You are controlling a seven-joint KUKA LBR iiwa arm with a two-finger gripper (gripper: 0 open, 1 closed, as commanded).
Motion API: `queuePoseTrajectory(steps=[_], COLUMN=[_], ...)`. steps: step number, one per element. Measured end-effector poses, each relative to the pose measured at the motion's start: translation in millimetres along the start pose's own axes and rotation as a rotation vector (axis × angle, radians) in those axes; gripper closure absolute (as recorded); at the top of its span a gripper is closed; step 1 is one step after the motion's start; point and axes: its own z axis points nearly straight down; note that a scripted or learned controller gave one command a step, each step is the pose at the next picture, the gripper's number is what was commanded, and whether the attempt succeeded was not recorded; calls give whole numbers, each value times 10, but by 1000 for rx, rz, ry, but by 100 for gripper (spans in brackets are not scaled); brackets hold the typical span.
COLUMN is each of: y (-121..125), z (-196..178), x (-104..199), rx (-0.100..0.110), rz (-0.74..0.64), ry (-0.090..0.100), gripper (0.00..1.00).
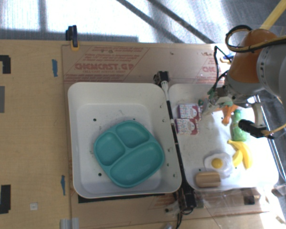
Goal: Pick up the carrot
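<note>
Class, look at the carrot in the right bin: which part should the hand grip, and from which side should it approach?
Probably the orange body of the carrot, near its middle. It lies at a slant on the bin floor, its top partly under the hand, its green end toward the banana. Come from above, fingers across the narrow width; the banana crowds the lower end.

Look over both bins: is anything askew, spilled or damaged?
Nothing stands out. The plate lies flat in the left bin; the carrot, banana, egg and cartons lie loose but intact in the right bin.
</note>
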Motion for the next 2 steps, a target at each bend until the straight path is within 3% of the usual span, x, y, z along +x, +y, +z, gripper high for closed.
queuePoseTrajectory(steps=[1,2], y=[7,36], z=[15,-106], x=[-667,-667], rx=[20,11], rz=[-250,-252], ry=[20,13], gripper=[100,100])
